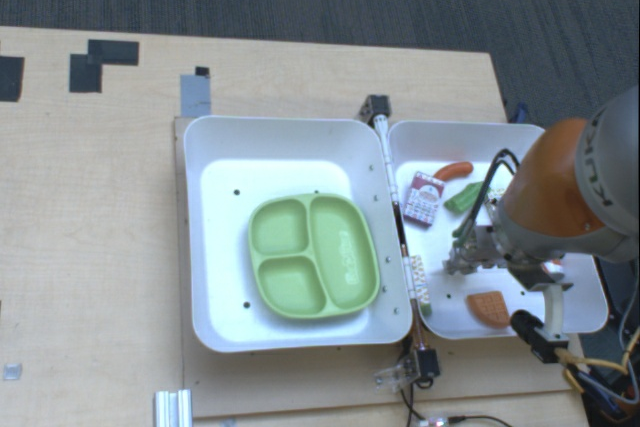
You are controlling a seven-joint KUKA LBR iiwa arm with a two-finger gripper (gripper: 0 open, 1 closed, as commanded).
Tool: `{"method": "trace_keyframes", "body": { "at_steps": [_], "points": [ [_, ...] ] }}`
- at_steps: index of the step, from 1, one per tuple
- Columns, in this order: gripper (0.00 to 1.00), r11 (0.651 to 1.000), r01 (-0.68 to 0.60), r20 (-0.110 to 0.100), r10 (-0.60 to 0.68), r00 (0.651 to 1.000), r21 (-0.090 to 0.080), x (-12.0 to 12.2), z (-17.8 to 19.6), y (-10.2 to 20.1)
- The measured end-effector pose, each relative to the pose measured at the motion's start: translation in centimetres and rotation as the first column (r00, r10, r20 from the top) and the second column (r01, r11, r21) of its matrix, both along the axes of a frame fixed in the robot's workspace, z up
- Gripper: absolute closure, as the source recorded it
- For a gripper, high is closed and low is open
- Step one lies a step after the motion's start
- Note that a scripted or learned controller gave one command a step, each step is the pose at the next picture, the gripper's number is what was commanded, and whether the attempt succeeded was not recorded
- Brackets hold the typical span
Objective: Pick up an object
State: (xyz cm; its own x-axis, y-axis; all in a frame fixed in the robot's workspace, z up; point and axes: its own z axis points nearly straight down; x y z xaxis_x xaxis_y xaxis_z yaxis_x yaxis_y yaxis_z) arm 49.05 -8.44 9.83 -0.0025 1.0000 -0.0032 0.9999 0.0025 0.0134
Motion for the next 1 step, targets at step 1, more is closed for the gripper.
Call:
{"method": "trace_keyframes", "body": {
  "at_steps": [1],
  "points": [
    [1.00,1.000,-0.002,-0.009,0.002,1.000,0.004,6.94,8.68,2.72]
  ]
}}
